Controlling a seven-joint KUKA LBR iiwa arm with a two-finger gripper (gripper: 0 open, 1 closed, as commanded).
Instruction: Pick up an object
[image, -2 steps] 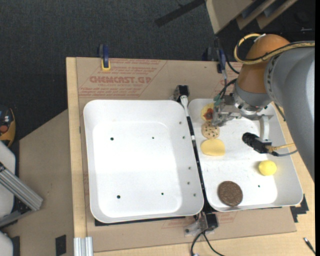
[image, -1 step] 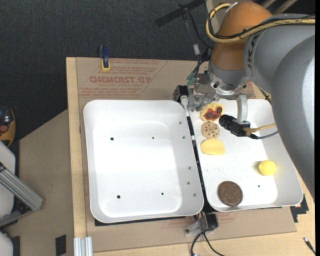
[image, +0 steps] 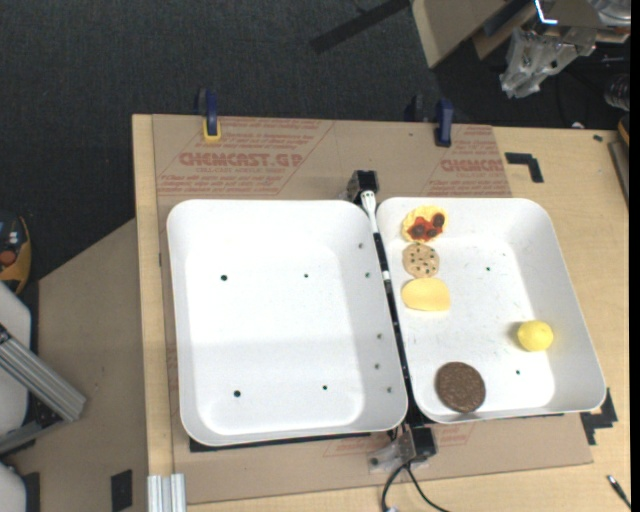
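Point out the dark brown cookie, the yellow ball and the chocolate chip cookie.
dark brown cookie (image: 461, 386): camera view, centre of its top face.
yellow ball (image: 535, 336): camera view, middle of its rounded top.
chocolate chip cookie (image: 421, 261): camera view, centre of its speckled face.

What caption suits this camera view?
Five toy foods in the right bin; gripper parked at top right.

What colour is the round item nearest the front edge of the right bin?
Dark brown, a flat round disc; the camera view shows it clearly.
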